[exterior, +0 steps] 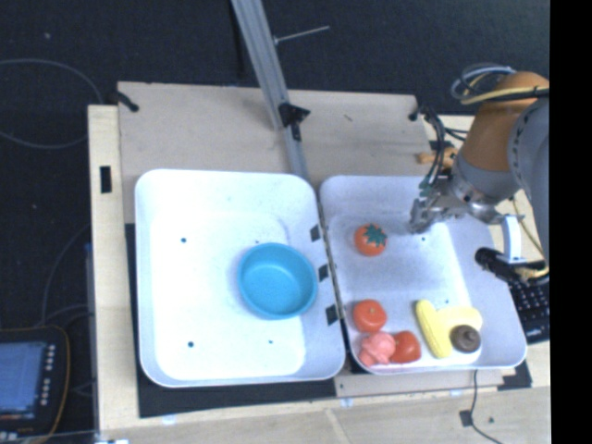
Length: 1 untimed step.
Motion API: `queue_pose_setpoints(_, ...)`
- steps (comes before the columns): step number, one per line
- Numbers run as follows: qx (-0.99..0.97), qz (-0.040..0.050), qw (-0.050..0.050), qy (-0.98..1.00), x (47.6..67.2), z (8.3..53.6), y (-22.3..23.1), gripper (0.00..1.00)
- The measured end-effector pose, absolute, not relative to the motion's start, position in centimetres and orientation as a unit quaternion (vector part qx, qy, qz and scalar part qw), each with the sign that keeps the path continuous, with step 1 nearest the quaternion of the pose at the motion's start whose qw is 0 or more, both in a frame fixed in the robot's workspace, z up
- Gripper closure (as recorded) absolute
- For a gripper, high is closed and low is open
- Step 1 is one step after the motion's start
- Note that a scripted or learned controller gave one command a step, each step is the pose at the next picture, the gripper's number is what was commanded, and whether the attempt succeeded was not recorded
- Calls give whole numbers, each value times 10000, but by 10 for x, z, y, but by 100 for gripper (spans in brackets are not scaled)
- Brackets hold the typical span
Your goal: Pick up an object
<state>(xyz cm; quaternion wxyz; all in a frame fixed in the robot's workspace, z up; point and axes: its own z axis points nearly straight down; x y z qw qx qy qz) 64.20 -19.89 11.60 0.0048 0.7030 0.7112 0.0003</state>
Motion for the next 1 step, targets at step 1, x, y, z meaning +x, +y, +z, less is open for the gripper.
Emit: queue_pose_setpoints(1, 7050, 21, 22, 7092, 648, 164, -195, 100)
